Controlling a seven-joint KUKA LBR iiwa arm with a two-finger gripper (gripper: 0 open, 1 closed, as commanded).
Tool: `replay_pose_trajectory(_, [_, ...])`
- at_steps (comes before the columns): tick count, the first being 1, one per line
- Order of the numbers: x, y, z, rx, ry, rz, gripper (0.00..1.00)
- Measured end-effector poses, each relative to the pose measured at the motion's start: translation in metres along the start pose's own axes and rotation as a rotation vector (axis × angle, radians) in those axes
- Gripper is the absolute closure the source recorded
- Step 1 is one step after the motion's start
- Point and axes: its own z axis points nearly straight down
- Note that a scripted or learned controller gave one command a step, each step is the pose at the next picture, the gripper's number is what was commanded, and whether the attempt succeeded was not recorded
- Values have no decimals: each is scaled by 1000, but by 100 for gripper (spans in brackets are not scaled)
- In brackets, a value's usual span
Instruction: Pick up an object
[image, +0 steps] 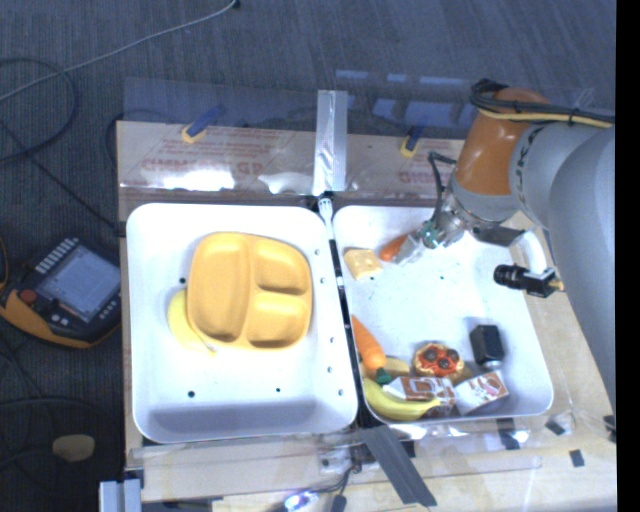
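Two bins: white, shallow, side by side on bench; left bin (150, 400), right bin (535, 395), touching along a centre rim.
Left bin contents: yellow-orange compartment tray (248, 290), 3 sections, lying open side up near bin centre; a pale yellow item (183, 325) pokes out from under tray's left edge, can't tell what.
Arm: grey w/ orange band (490, 150), enters from right, reaches down into upper part of right bin.
Gripper (425, 240): low over upper-left area of right bin, tip near a small orange piece (394, 246); jaw state can't tell, fingertips too small and blurred; can't tell if it touches the orange piece.
Right bin, upper left: pale yellow wedge, cheese-like (362, 262), just beside the orange piece.
Right bin, left wall: toy carrot (368, 346), lying along centre rim, tip pointing up-view.
Right bin, bottom: banana (398, 402) curved along front wall, just below carrot; pizza-slice toy (437, 359) w/ red dots beside it; small printed box (483, 390) to its right, near front-right corner.
Right bin, right side: black block (487, 343), apart from the pizza toy.
Off bench: handheld control pendant (65, 290) on dark floor, left of bins.
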Motion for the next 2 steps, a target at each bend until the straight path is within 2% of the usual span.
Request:
replay_pose_trajectory(1, [29, -31, -1, -8, 0, 39, 100])
replay_pose_trajectory(2, [73, 21, -92, 7, 11, 290, 100])
